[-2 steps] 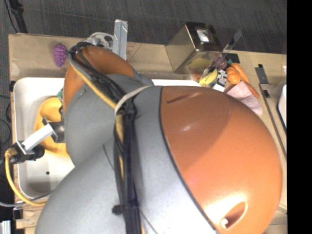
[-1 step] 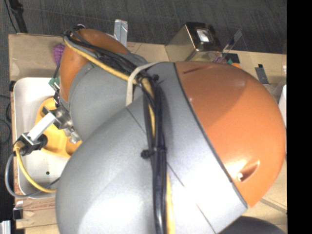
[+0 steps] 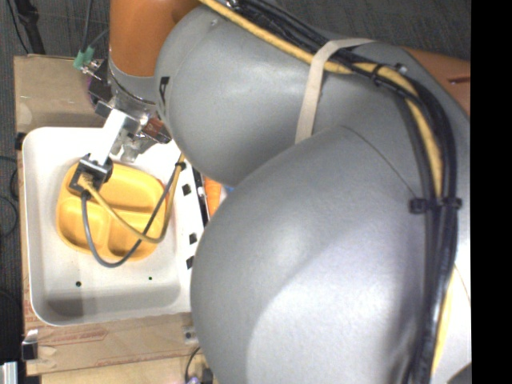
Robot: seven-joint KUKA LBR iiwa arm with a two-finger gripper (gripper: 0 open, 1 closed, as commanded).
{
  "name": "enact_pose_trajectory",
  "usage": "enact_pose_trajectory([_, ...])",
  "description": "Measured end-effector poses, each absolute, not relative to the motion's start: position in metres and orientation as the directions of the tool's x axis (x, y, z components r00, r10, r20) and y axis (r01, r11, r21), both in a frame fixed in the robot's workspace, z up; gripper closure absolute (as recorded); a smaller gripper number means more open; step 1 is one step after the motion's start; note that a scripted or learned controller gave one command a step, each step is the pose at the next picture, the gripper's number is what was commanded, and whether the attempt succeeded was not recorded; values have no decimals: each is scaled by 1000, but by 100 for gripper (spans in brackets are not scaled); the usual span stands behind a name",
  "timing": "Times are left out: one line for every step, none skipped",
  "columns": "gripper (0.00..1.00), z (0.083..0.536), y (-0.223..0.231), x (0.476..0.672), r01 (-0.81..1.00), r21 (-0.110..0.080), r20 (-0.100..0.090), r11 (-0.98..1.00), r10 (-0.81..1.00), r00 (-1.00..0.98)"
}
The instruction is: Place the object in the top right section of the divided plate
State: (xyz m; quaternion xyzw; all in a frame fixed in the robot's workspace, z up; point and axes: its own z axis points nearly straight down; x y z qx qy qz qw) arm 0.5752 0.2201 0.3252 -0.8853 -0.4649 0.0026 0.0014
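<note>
A yellow divided plate (image 3: 120, 210) lies in the left white bin (image 3: 48, 294), toward its far side. My gripper (image 3: 126, 144) hangs over the plate's far edge, below the orange wrist band (image 3: 140, 22). A black cable (image 3: 120, 246) loops from the wrist down across the plate, with a small black block (image 3: 90, 169) at its upper left. A sliver of something orange (image 3: 213, 196) shows just past the bin divider, beside the arm. I cannot make out any object at the gripper.
The grey arm (image 3: 320, 214) covers the right bin and most of the frame. The wooden bench (image 3: 48, 86) shows at the left and along the front. The near half of the left bin is bare white floor.
</note>
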Motion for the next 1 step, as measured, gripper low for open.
enact_pose_trajectory([100, 257, 142, 532, 823, -6, -6, -569, 823, 569])
